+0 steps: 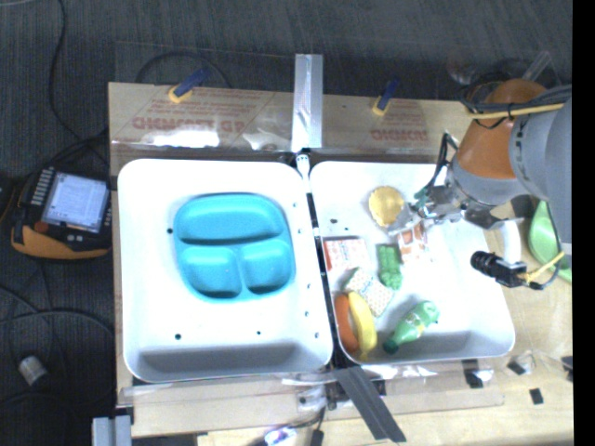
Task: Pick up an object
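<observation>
Objects for picking lie crowded in the right bin [483, 337]: a yellow round piece [385, 204], a red-and-white packet [412, 241], a green block [389, 267], a banana [361, 321] and a green bottle [410, 326]. The gripper [429, 203] hangs over the bin's upper part, between the yellow piece and the packet. Its state I cannot tell, as the wrist hides it. A sound pick, in my judgement, means settling on one item, likely the packet just below, centring over it and descending straight so neighbours are not nudged. The left bin [149, 342] holds a blue tray [234, 244].
</observation>
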